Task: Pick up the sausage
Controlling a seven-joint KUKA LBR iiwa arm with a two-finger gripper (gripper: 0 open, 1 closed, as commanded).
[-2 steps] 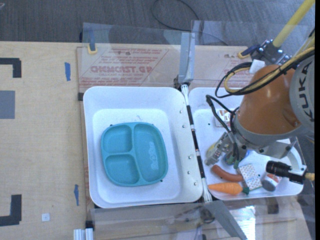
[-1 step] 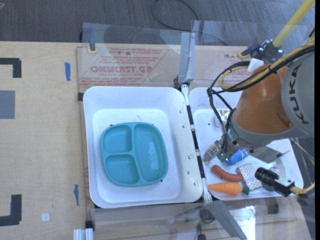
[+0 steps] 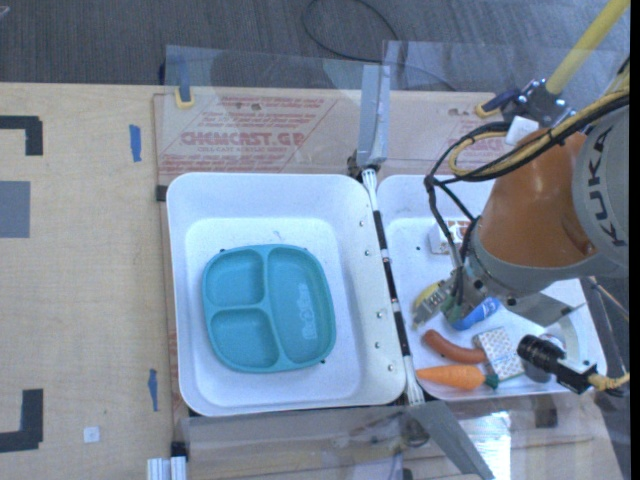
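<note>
Sausage (image 3: pixel 452 347): lying in the right bin (image 3: pixel 410 213), just above the carrot (image 3: pixel 451 376).
Gripper (image 3: pixel 462 303): hovering nearby; grip state cannot be told.

A robotics lab test bench.
Two white bins (image 3: pixel 265 193) on a taped wooden counter (image 3: pixel 80 268), clear guards, loose cables (image 3: pixel 345 28), grey carpet, industrial arm (image 3: pixel 540 208).

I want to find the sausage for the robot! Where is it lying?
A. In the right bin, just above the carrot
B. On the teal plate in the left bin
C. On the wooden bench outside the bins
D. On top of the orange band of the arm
A: the sausage lies on the floor of the right bin, just above the carrot.
</note>
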